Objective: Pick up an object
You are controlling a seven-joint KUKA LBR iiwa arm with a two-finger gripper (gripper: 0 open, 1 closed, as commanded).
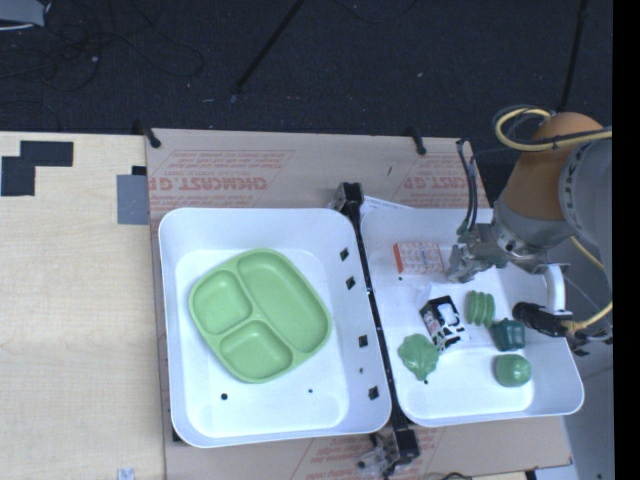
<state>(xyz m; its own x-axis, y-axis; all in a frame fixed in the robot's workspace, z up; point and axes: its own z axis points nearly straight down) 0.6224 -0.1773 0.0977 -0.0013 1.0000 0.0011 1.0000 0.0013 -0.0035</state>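
My gripper hangs low over the back half of the right bin, reaching in from the right. Just to its left lies a white card with orange print. In front of the gripper sit a ribbed light-green piece and a black-and-white packet. Further forward are a dark teal object, a round green object and a leafy green object. Nothing shows between the gripper's tips.
The left bin holds a light-green divided plate. A black divider runs between the two bins. Brown cardboard lies under both, with the pale bench top to the left.
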